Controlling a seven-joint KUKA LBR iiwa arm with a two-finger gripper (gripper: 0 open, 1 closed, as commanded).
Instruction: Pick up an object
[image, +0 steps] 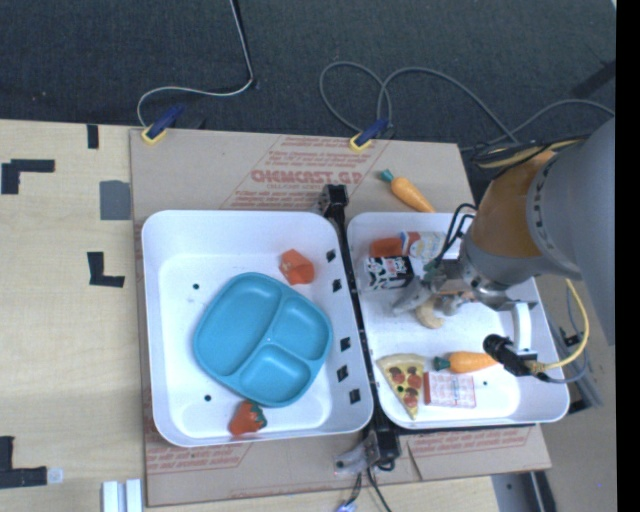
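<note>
Camera view: you are looking down at a slant on two white bins sitting side by side on a cardboard sheet.
Bins: you are counting two, the left bin (160, 300) and the right bin (545, 400), touching along a black centre clamp strip.
Carrots: you are seeing two toy carrots, one lying in the right bin (465, 362) and one lying outside on the cardboard (405, 191) just beyond that bin's far rim.
Left bin contents: a blue divided plate (262, 338) is lying in the middle, an orange-red block (296, 266) is sitting near the far side, and a red strawberry-like toy (246, 419) is resting at the near edge.
Right bin contents: a pizza slice (402, 380), a red-and-white card (452, 391), the carrot, a black-and-white carton (388, 270), a red packet (387, 247) and a pale rounded piece (431, 316) are all lying here.
Arm: the grey arm with its orange band (505, 215) is reaching in from your right and covering part of the right bin.
Gripper: the gripper (428, 292) is hanging low over the right bin beside the carton and the pale piece.
Hard to make out: you cannot tell how far the gripper is open or whether it has hold of anything, as the parts are blurring together there.
Clips: two blue-and-yellow clips (160, 124) are pinning the cardboard's far edge.
</note>
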